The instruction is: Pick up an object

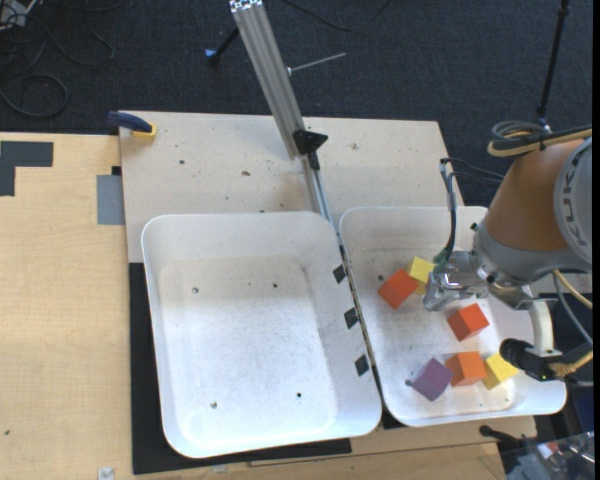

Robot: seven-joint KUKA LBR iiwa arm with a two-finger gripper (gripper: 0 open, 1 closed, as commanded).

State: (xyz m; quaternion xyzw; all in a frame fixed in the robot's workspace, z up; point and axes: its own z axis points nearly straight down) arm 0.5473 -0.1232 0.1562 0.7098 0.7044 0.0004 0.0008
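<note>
Bench: pale board (pixel 40 298) at left, dark carpet with cables behind. Left bin (pixel 180 258) sat left of the right bin (pixel 540 400), the landmark here. An aluminium post (pixel 275 78) leaned up from the seam between the two bins. In the right bin: orange-red cube (pixel 399 289), yellow cube (pixel 421 270), red cube (pixel 468 321), then purple (pixel 431 379), orange (pixel 467 367) and yellow (pixel 500 371) blocks near its front edge. Gripper (pixel 446 290) hung between yellow and red cubes, apparently holding nothing; jaw opening unclear, cannot tell.
</note>
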